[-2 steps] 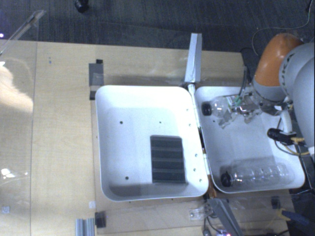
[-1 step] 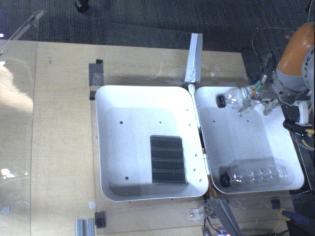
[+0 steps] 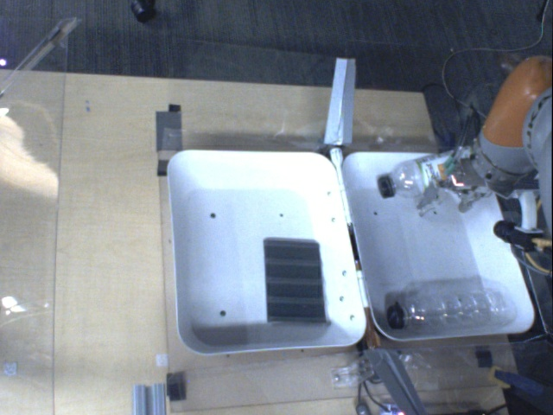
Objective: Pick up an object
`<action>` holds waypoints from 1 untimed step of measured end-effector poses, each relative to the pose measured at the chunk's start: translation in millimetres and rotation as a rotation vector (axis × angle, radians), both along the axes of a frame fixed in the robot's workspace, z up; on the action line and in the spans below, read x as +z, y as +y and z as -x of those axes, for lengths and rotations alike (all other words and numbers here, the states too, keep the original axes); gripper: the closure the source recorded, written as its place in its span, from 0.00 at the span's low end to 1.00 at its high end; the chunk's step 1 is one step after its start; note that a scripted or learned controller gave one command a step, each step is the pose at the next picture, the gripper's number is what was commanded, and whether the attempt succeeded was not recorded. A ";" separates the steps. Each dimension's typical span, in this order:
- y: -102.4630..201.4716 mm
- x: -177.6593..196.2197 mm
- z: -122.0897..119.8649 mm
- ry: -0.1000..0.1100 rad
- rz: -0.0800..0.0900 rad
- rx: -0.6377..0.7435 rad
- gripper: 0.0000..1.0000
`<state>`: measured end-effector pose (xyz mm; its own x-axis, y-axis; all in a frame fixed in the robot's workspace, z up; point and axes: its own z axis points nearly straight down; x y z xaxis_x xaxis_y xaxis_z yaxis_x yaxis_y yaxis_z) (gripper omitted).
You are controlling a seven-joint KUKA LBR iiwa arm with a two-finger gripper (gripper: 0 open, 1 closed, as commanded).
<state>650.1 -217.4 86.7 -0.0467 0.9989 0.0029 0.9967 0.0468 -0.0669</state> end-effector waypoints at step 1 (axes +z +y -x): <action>57.9 -1.3 -3.5 -0.010 -0.016 0.243 0.00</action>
<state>653.6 -159.6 85.4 -0.2855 0.9582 0.0171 0.9567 0.2860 -0.0548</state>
